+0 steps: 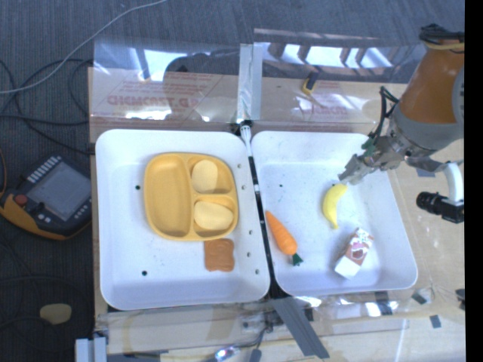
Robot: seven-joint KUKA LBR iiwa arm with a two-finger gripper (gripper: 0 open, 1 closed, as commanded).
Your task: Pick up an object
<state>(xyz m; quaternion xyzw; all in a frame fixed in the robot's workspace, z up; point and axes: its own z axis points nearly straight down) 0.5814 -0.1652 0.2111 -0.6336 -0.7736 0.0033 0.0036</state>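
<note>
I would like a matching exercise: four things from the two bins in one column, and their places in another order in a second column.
Things:
1. banana
2. carrot
3. yellow tray
4. small carton

Places:
A. middle of the left bin
B. right bin, by the wall between the bins
C. right bin, near corner
D. right bin, just below the gripper

Pairs: 1-D, 2-B, 3-A, 4-C
</note>
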